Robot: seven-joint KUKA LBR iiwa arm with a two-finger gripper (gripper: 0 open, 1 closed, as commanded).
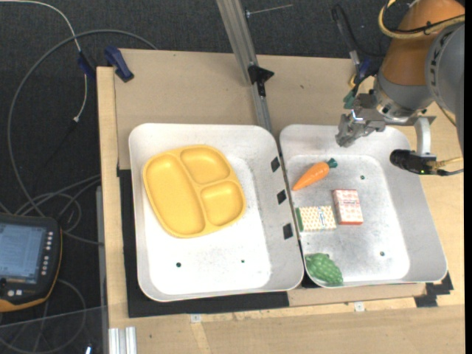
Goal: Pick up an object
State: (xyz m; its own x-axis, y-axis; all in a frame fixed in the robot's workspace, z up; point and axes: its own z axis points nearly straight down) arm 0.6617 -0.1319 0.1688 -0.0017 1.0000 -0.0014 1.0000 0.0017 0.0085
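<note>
Four small objects lie in the right white plastic bin; the tool hangs at its far rim, carrying nothing visible.

Nearest the tool, just below and to its left, is the orange toy carrot with a green top. Further below lie the red-and-white box and the pale patterned packet, close together; the green leafy toy sits at the near rim, well apart from the tool. Risk: a straight descent from this position would likely meet the bin rim or bare floor, missing the carrot; the carrot's taper could also roll from a pinch. Whether the tool is open cannot be told, as the tip is dark and small. The yellow three-compartment tray occupies the left bin.
</note>
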